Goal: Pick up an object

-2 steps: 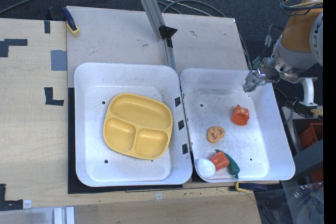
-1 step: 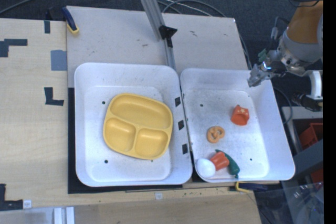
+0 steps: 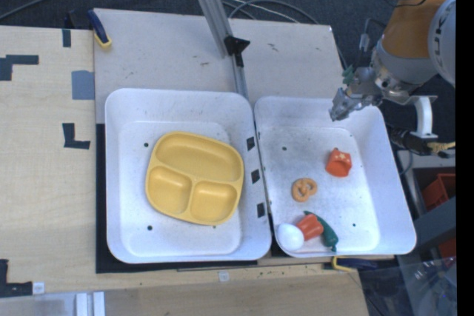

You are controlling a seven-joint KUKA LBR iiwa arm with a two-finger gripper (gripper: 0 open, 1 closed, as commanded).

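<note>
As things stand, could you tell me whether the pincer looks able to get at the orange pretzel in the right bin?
Probably yes: the pretzel lies alone on the bin floor, apart from the red pepper, below the pincer hanging at the bin's far edge.

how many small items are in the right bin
4: an orange-red pepper toward the right side, a pretzel mid-bin, a white egg at the near-left corner, a red chili touching it.

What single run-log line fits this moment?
gripper: over right bin's far edge | holding: nothing seen | red pepper, pretzel: untouched
</note>
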